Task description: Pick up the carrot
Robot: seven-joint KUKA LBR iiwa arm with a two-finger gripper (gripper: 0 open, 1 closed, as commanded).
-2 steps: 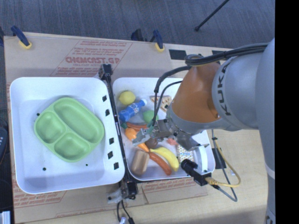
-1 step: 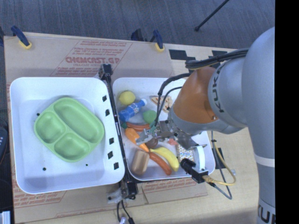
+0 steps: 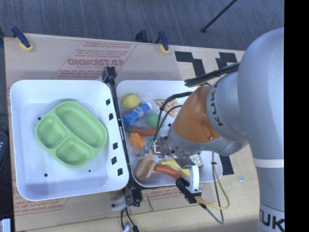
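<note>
The right bin holds a heap of toy food. A stubby orange piece that looks like the carrot lies near the bin's left wall, just below a long red-orange piece. I cannot tell for sure which of the two is the carrot. My gripper hangs low over the bin's middle, immediately right of the stubby orange piece. The grey and orange wrist hides most of it, and nothing shows held in it.
A yellow lemon, a blue bottle and a green item lie toward the bin's back. A tan bun, an orange-red stick and a yellow piece lie at its front. The left bin holds a green divided plate.
</note>
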